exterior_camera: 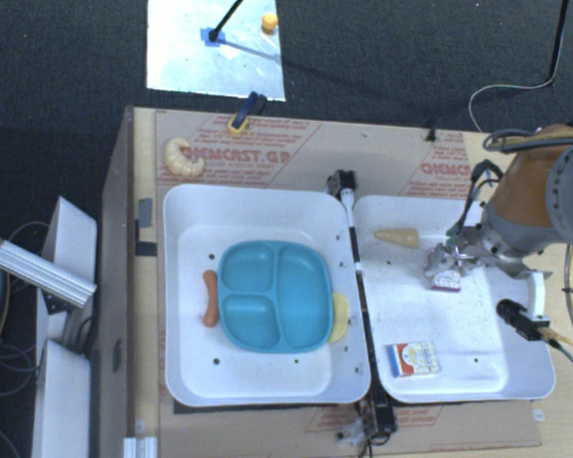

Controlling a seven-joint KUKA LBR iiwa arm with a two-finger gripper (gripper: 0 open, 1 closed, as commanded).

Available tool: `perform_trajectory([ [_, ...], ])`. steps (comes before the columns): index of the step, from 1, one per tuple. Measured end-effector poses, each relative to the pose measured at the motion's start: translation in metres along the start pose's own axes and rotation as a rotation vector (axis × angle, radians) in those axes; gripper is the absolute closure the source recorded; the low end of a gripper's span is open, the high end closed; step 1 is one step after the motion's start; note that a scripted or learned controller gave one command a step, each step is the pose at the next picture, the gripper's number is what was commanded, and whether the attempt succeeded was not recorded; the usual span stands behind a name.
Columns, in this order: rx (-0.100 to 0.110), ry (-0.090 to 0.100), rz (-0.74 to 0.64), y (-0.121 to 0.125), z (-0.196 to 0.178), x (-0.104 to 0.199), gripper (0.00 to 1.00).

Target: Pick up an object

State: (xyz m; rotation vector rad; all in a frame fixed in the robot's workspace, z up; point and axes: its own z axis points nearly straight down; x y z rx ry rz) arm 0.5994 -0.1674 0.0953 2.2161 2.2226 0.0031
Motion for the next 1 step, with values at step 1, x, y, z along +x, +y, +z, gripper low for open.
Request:
perform_trajectory([
  [1,0.001,0.002,-0.001,-0.073,-0.0901,0.1078,1.0],
])
